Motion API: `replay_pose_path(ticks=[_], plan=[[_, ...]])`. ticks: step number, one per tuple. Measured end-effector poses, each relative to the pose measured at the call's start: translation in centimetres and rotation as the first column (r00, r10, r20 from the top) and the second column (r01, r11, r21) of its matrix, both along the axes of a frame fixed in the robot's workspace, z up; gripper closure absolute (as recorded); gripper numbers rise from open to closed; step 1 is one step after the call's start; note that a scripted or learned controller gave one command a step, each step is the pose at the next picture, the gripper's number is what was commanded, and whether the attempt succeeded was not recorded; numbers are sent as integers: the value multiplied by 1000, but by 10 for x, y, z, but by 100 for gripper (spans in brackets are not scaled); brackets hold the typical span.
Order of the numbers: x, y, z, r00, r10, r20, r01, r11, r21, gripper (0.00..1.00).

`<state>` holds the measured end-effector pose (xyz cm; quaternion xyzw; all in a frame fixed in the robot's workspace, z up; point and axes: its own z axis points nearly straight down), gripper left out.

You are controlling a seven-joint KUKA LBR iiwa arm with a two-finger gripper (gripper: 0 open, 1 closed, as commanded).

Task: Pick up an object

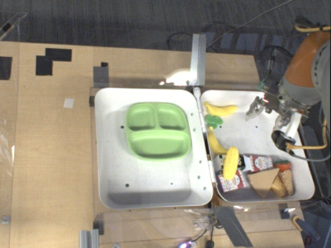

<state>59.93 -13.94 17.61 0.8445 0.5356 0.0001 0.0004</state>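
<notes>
Objects fill the right bin (243,128): 1 banana (221,109) at the top left, a green toy (213,121) just below it, a 2nd banana (216,143) along the left wall, a corn cob (230,162) lying partly on a flat packet (257,164), and a tan wedge (263,182) beside a bread piece (286,181) at the bottom right. The left bin (111,138) holds a green tray (157,129) with 3 compartments. The gripper (257,109) hangs over the right bin's upper right, grasping nothing; whether its fingers are spread, I cannot tell.
</notes>
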Motion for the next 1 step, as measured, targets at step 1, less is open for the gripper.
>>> replay_pose_path(ticks=[1], plan=[[45, 3, 23, 766, -643, -1, 643, 766, -1, 0]])
